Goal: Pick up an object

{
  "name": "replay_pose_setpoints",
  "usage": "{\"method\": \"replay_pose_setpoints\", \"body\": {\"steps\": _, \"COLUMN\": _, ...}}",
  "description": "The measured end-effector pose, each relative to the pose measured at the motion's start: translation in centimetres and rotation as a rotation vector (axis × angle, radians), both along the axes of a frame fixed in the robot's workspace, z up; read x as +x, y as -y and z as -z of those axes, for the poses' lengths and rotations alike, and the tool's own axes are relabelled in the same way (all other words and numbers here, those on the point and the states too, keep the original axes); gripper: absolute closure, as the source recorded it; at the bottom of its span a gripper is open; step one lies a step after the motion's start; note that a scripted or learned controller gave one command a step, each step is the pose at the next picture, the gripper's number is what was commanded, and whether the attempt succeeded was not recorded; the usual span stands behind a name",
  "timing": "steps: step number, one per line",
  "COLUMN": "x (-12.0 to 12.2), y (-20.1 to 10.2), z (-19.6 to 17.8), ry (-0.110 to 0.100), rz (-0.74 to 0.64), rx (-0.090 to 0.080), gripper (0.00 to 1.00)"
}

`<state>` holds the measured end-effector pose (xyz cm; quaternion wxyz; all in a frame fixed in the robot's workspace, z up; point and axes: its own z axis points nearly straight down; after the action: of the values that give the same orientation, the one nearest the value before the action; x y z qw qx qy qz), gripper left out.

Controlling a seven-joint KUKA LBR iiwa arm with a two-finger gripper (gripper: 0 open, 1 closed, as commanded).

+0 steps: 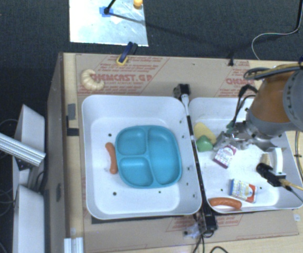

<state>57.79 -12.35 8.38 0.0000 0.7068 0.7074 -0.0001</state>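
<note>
My gripper (228, 139) hangs low over the right bin (289, 204), near its left middle. Just under and in front of it lies a small white and purple packet (224, 156). A yellow item (203, 129) and a green item (205, 143) lie together to the gripper's left, against the bin's left wall. A white packet with red and blue print (243, 190) rests nearer the front. An orange sausage (225, 203) lies along the front wall. The arm's grey and orange wrist (278, 101) covers the bin's back right.
The left bin (96, 194) holds a blue divided plate (147, 156) and a second orange sausage (111, 158) to the plate's left. A divider rail (191, 141) runs between the bins. A pale curled thing (91, 78) sits on the cardboard behind the left bin.
</note>
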Motion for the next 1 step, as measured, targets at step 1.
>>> {"method": "replay_pose_setpoints", "body": {"steps": 1, "x": 0.13, "y": -0.03, "z": -1.10, "ry": 0.004, "rz": -0.001, "rx": 0.000, "gripper": 1.00}}
